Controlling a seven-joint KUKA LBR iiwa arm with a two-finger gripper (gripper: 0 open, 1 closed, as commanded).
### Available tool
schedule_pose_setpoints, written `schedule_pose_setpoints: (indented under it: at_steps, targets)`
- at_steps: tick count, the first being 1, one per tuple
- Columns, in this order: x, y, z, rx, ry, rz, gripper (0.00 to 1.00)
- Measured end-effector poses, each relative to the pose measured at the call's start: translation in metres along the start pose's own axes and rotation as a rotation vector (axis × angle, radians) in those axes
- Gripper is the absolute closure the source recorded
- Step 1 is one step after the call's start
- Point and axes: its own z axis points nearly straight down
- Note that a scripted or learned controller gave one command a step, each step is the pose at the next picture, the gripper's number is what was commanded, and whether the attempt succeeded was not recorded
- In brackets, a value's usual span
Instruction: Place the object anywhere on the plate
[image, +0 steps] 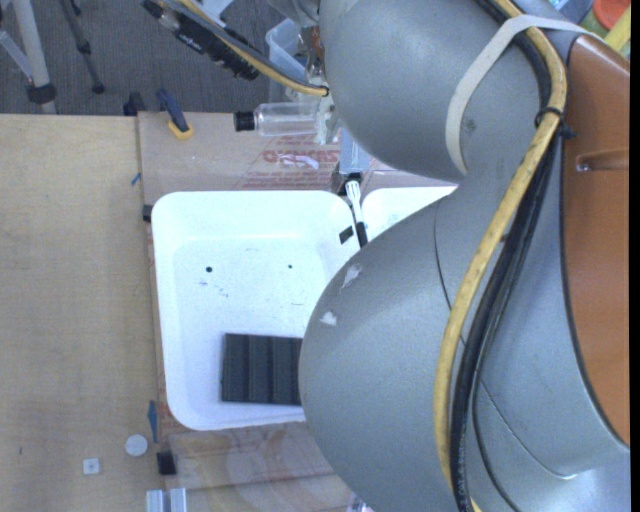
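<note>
Arm (470, 260) bulk covers most of the camera view, so whether the gripper is apart or together cannot be told. A dark ridged slab (262, 369), possibly the plate, lies in the left bin (180, 240); the object cannot be identified. Any descent should wait for clear sight.

Arm (420, 400) was seen as large, smooth, rounded grey housings with a matte finish. A pale strap (478, 70) was wrapped over the upper housing. A yellow cable (470, 290) was routed along the housings, paired with a black cable (497, 300) beside it. An orange-brown panel (600, 220) was noted along the right side. Small white chips (327, 319) were seen in the lower housing's paint.
</note>
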Motion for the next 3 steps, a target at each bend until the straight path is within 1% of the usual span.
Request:
schedule_pose_setpoints:
  at_steps: [1, 2, 3]
  targets:
    - [-0.015, -0.003, 0.000, 0.001, -0.005, 0.000, 1.00]
    - [-0.001, 0.000, 0.000, -0.001, -0.001, -0.001, 1.00]
    - [-0.001, 0.000, 0.000, 0.000, -0.001, -0.002, 1.00]
